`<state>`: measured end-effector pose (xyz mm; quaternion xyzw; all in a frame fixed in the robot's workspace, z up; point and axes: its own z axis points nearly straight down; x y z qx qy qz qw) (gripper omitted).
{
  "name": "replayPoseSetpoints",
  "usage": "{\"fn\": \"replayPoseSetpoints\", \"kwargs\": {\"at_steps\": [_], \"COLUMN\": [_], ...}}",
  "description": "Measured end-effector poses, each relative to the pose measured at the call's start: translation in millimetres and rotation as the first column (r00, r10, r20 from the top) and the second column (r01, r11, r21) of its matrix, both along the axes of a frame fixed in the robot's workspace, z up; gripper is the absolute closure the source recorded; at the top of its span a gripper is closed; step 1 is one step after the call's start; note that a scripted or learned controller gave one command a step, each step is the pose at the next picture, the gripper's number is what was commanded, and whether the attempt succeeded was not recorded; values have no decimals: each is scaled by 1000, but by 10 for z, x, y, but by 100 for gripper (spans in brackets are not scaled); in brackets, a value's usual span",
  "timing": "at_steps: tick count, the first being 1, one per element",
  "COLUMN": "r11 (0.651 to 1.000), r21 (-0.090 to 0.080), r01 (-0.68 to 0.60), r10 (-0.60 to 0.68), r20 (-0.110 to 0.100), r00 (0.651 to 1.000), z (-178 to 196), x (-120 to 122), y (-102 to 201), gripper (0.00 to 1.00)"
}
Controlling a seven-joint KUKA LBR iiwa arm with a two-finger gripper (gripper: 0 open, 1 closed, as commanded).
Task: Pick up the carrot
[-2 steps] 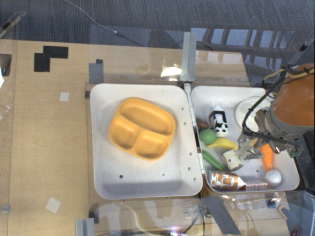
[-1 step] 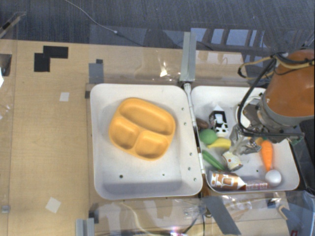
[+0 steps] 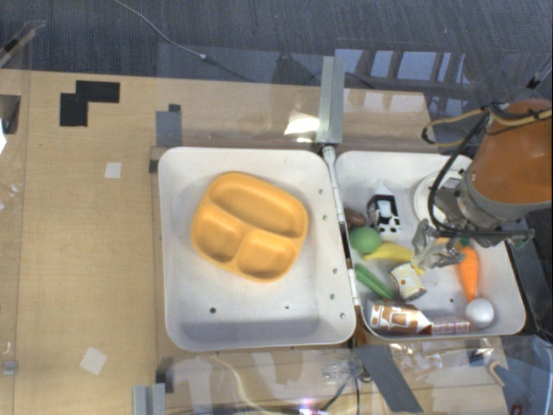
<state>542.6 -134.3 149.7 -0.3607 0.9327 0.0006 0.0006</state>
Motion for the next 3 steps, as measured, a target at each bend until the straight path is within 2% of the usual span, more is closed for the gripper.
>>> {"fn": "replayPoseSetpoints", "kwargs": {"at_steps": [1, 2, 3], "r11": [988, 984, 995], "r21": [-3, -2, -4], "r01": [-155, -176, -97], "r10": [155, 176, 97], "r20": [9, 5, 16], "r00": [988, 984, 995], "z": [-543, -413, 491], "x": [134, -441, -261], "y": [-598, -661, 21], "gripper": [100, 100, 100]}}
